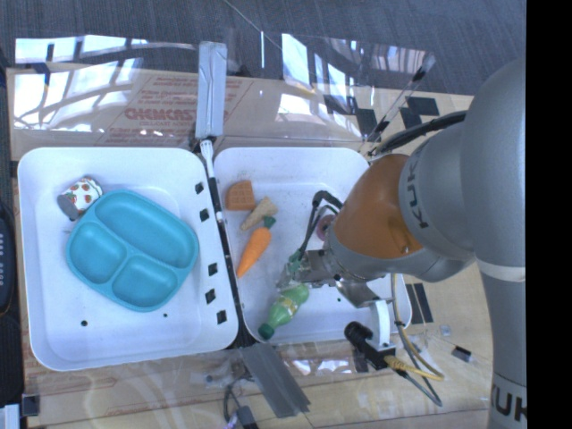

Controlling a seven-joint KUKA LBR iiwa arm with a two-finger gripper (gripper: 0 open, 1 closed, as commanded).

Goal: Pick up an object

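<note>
Your tool point(299, 271) sits over the green bottle point(284, 309), its opening unreadable, so a glancing touch could roll the bottle away.

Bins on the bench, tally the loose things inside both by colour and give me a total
Blue: 1, the divided plastic plate
Orange: 1, the toy carrot
Green: 1, the small plastic bottle
Brown or tan: 2, the toast-like slice and the tan wedge
White with red spots: 1, the small round toy
Total: 6
</note>
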